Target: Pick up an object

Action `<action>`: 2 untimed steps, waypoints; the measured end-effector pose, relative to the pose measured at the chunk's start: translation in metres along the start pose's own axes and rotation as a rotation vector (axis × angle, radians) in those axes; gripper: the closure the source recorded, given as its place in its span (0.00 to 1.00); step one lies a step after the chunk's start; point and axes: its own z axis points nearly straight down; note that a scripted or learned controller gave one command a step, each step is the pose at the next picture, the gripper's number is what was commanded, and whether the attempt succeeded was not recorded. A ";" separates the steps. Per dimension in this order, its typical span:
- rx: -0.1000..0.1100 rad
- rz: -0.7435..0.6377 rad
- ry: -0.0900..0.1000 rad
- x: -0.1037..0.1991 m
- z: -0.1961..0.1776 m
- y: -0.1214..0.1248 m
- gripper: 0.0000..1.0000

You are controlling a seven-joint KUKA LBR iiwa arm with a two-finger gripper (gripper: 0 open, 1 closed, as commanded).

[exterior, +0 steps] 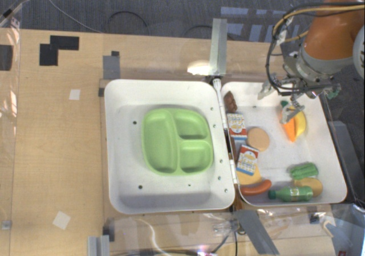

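Observation:
My gripper (292,102) hangs over the upper right part of the right bin (336,192), under the orange wrist band. Directly below it lies a yellow and orange toy fruit (294,125), its top end touching or just under the gripper tip. Further left in the same bin are a tan round disc (258,138), two small printed cartons (235,124) (247,160) and a brown piece (229,101) by the bin's left wall.
Along the right bin's front lie a red sausage (255,187), a green bottle (292,194), a green pepper-like piece (303,170) and a yellow piece (311,185). The left bin (122,192) holds a green divided plate (177,141).

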 end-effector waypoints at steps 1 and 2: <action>0.012 -0.015 -0.011 0.061 0.067 0.027 0.00; 0.014 0.001 -0.012 0.060 0.073 -0.015 0.00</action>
